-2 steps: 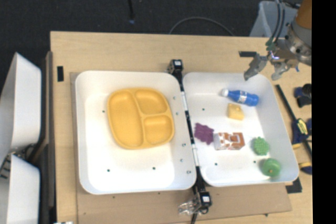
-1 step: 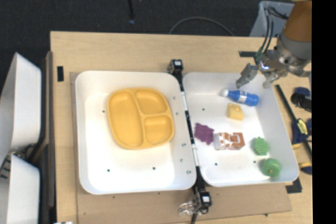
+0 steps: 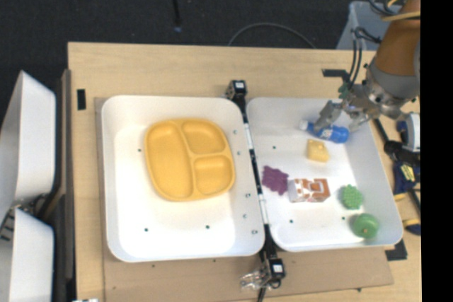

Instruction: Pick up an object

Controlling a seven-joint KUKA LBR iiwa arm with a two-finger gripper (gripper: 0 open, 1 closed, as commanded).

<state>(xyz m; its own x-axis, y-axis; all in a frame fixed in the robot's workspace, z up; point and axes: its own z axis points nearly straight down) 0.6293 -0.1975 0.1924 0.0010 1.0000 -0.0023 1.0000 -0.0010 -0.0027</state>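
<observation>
The blue object [image 3: 333, 131] lies in the right bin [image 3: 283, 223] near its far wall, right under the gripper [image 3: 327, 120]; whether the claw is spread or pinching cannot be told. It looks like small, hard plastic: light, stiff, probably slick, best taken across its narrow middle. Just nearer than it sits a yellow piece [image 3: 318, 151]; farther on, a purple toy [image 3: 275, 179], an orange-and-white packet [image 3: 311, 189] and two green items [image 3: 350, 196]
</observation>
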